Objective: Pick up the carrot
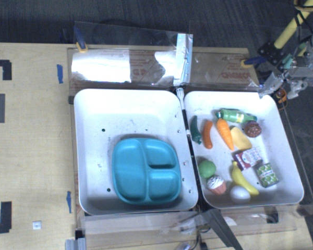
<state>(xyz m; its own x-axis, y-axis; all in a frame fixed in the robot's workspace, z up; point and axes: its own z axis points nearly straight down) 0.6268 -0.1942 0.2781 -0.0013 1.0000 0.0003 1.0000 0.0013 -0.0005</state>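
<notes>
The carrot (226, 134) lies in the right bin (287, 139), an orange tapered piece with its thick end toward the back, between a smaller orange piece (207, 135) and a yellow piece (240, 139). A green bottle (235, 116) lies just behind it. My gripper (274, 87) hangs over the bin's back right corner, well off from the carrot, up and to its right. Nothing shows in its grasp.
The right bin also holds a dark green vegetable (195, 129), a green ball (207, 168), a banana (242, 179), a cupcake (216, 184), a white egg (240, 193), a green can (266, 174) and a dark red round piece (253, 129). A blue divided plate (145, 171) lies in the left bin (94, 119).
</notes>
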